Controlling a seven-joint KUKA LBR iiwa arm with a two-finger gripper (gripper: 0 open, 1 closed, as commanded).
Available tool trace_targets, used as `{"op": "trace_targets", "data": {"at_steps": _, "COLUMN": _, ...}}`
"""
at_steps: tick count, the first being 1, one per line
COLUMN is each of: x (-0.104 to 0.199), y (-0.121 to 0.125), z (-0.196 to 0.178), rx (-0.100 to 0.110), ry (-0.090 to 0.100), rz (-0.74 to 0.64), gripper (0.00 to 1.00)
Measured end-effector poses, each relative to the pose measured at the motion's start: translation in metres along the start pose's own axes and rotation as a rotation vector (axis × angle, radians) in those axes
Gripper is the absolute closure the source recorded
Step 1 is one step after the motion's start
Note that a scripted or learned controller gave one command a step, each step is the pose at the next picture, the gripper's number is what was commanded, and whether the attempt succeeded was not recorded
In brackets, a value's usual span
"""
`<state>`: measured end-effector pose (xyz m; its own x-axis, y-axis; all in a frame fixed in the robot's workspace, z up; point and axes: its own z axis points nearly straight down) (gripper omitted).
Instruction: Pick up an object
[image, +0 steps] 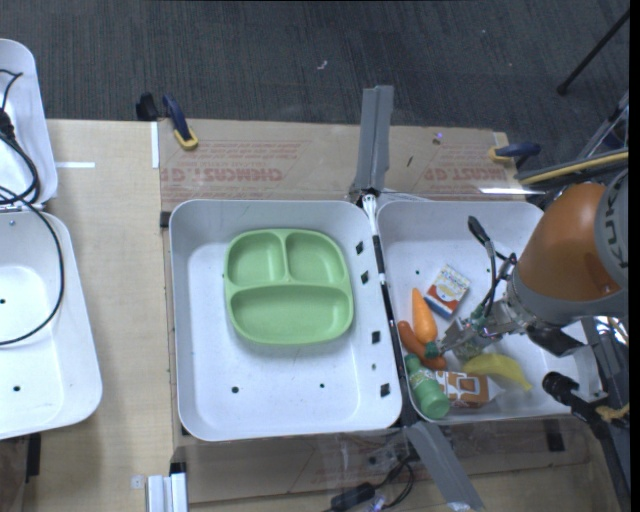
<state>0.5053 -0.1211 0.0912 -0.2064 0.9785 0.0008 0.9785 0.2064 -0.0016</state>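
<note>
1. Reaching in from the right, the arm (565, 255) has its end effector (478, 330) low in the right bin (400, 225), among a small heap of toy food; whether it is apart or together I cannot tell, since clutter and the wrist hide it, and nothing shows clamped in it.
2. Candidate objects all lie in the near left part of that bin: an orange carrot (424, 316), a yellow banana (503, 369) just right of the tool, a green bottle (431, 393) at the near edge, a small printed box (469, 387) beside the bottle, and a little carton (447, 287) farther back.
3. Judging by their look, these are light, hollow plastic pieces, stiff and smooth, so likely slippery; the rounded carrot and banana may roll or squirt out of a pinch.
4. Taking hold across the carrot's thick middle seems the safest choice, as its narrow tip gives little purchase.
5. The carton and box are flat-sided, likely card or thin plastic, and could crush or tip.
6. The left bin (190, 300) carries a matte green divided plate (290, 285), with three shallow compartments and rounded corners.
7. Both bins are glossy white and sit on a brown board worktop (100, 160).
</note>
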Motion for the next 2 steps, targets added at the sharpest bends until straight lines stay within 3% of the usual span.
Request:
{"op": "trace_targets", "data": {"at_steps": 1, "x": -0.002, "y": 0.001, "z": -0.01, "rx": -0.002, "ry": -0.002, "rz": 0.004, "gripper": 1.0}}
{"op": "trace_targets", "data": {"at_steps": 2, "x": -0.049, "y": 0.001, "z": -0.083, "rx": -0.001, "ry": -0.002, "rz": 0.084, "gripper": 1.0}}
